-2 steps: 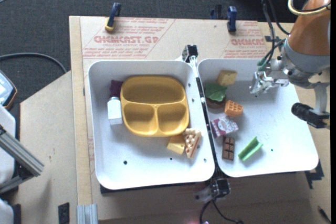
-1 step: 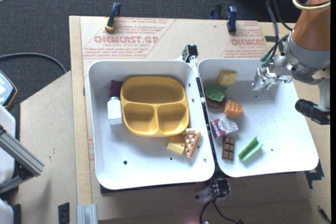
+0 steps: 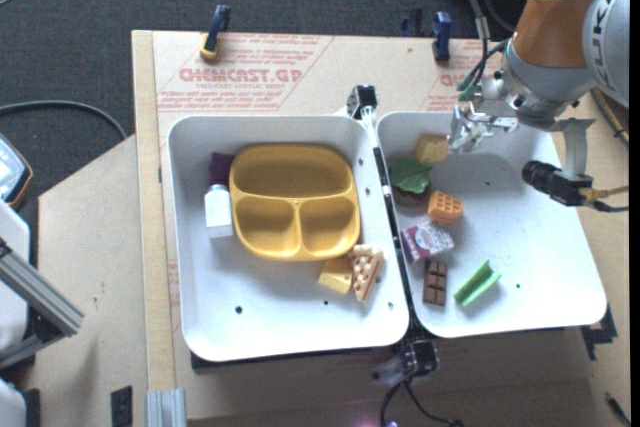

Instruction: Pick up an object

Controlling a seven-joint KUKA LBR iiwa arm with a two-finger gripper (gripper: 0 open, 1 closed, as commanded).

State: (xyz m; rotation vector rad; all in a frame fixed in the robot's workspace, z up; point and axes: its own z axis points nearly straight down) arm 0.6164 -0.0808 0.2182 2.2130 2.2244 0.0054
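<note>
the jaws (image 3: 466, 133) hang low at about 12 o'clock in the right bin (image 3: 560, 290), just beside a tan block (image 3: 432, 149); whether they are open or clasp anything i cannot tell. that block looks the likely pick, being nearest. toward 7 o'clock lie a green piece (image 3: 410, 177), a waffle (image 3: 445, 207), a packet (image 3: 427, 239), a brown bar (image 3: 434, 282) and a green stick (image 3: 476, 284), loose for easy grabbing. the left bin (image 3: 190, 215) holds a yellow tray (image 3: 295, 200).
</note>
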